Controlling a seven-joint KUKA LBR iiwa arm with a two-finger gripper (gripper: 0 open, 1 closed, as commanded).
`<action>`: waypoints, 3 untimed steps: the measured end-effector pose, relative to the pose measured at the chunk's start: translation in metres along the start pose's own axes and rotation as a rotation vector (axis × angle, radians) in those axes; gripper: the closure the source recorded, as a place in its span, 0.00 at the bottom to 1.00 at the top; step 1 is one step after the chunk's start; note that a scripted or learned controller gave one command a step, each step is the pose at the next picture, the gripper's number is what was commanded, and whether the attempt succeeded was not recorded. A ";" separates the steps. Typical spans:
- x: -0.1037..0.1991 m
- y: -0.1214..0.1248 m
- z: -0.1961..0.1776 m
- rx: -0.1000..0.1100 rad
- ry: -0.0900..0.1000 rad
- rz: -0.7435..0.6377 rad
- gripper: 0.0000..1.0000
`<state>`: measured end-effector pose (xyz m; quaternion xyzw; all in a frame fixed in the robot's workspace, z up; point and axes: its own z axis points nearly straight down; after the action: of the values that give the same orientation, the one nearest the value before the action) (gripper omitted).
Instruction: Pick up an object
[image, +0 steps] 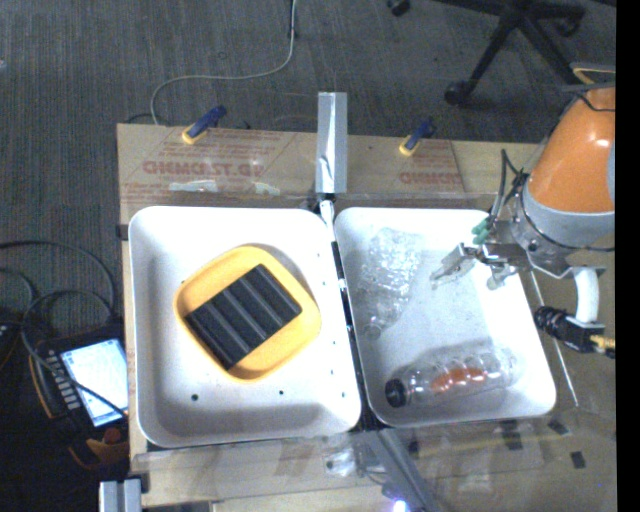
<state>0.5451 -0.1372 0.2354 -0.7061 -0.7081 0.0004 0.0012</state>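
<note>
The arm (575, 170) comes in from 3 o'clock, its orange band high at the right edge, and its pincer (462, 260) hangs over the right bin (520, 400), near that bin's upper right part. The two thin fingers (448, 266) point toward 9 o'clock and lie close together at their tips, with nothing between them; the pincer grips no object.

In the right bin a crumpled clear plastic piece (385, 275) lies toward 10 o'clock, next to the wall shared with the other bin. It sits near the fingertips but apart from them. A clear bottle (452, 376) with a dark cap and something orange inside lies on its side along the bin's 6 o'clock edge, cap end toward 9 o'clock, well apart from the pincer.

The left bin (160, 400) holds a yellow tray (250, 310) with a black ribbed insert, set at a tilt near the middle.

Both bins rest on a brown surface (150, 170) with faded red lettering. Two clamps, blue with yellow handles, sit at its 12 o'clock edge: one (203, 123) on the left, one (417, 137) on the right. A grey post (331, 145) stands between the bins at 12 o'clock.
</note>
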 end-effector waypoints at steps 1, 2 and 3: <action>0.073 -0.054 0.052 0.002 0.000 -0.025 0.00; 0.020 0.012 0.115 0.002 -0.002 0.366 0.00; 0.025 -0.034 -0.002 -0.001 -0.002 0.172 0.00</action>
<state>0.5112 -0.1127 0.2370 -0.7644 -0.6448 0.0008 0.0003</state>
